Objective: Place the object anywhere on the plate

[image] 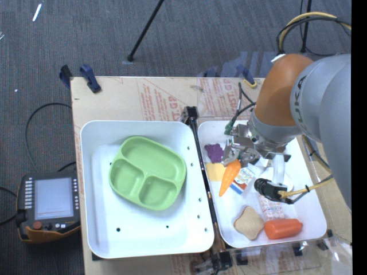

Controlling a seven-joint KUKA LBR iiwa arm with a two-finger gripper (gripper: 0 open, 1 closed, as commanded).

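Green three-compartment plate, tapered carrot

Looks like a robot lab: dark grey carpet, a tripod leg, a hand-held control screen with its cable on the floor, clamps gripping a cardboard-topped desk.

The light is even and fairly bright, coming from overhead — shadows are soft and short. The two white bins, the left bin especially, reflect strongly and look nearly washed out along their rims. The green plate casts only a faint shadow onto the bin floor. The grey carpet stays dim and grainy. The arm looks soft and slightly blurred — a mild sheen sits on its orange band.
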